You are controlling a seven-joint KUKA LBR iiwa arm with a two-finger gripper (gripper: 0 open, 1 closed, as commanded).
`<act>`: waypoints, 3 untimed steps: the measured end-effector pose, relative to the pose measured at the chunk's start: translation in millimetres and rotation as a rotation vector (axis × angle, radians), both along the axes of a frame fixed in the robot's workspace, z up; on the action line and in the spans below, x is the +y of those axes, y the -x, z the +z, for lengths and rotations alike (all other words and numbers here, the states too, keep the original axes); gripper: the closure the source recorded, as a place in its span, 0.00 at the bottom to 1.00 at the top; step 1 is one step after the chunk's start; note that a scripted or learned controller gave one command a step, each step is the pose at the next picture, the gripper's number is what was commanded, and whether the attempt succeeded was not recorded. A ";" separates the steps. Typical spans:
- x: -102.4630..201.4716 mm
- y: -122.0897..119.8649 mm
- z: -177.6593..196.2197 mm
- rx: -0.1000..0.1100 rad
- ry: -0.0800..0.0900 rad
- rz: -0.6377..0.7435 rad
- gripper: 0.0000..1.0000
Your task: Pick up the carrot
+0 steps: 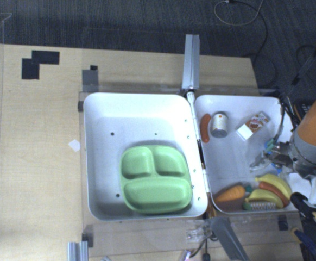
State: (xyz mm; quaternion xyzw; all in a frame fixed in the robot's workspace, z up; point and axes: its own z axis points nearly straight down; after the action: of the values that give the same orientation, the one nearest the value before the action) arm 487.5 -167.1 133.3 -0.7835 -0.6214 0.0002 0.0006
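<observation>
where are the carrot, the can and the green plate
carrot [231, 193], camera view, middle of its orange body
can [219, 125], camera view, its round top
green plate [156, 179], camera view, ridge between compartments

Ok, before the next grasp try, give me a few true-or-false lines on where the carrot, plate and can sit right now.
1. The carrot lies in the right bin, near its front edge. True.
2. The green plate is in the right bin. False: it sits in the left bin.
3. The gripper holds the carrot. False: the carrot lies on the bin floor, apart from the gripper.
4. The can is in the right bin, near its back edge. True.
5. The bananas lie in the left bin. False: they are in the right bin, right of the carrot.
</observation>
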 end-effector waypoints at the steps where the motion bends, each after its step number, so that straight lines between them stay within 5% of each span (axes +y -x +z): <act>1: 89.8 -0.9 49.9 -0.003 0.001 -0.121 0.00; 2: 80.7 -3.5 -44.7 -0.012 0.000 -0.025 0.00; 3: 81.3 -7.3 -34.0 -0.021 0.001 -0.022 1.00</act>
State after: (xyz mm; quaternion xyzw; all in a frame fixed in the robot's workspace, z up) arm 494.8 -85.8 99.3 -0.7901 -0.6128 -0.0075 -0.0064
